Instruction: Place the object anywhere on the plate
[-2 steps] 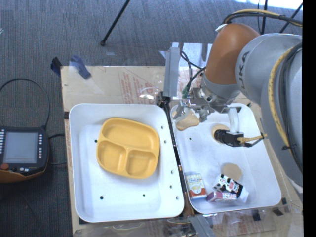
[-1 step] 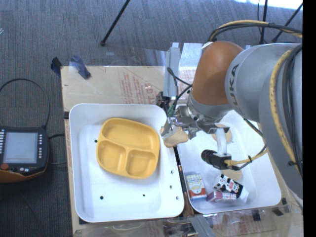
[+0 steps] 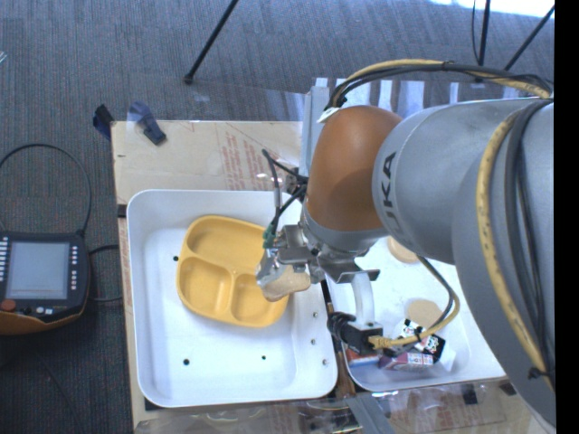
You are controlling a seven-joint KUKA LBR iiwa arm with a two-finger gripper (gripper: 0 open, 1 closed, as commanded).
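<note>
Gripper [image 3: 288,277]: you can see it gripping a tan object [image 3: 291,284].
Plate [image 3: 213,265]: yellow, right under and to the left.
Your move: let go here.

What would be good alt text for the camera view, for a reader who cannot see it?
A grey KUKA arm with an orange band reaches in from the right, its gripper over the right edge of a yellow divided plate lying in the left white bin. A tan object sits at the gripper. The right bin holds small mixed items.
</note>
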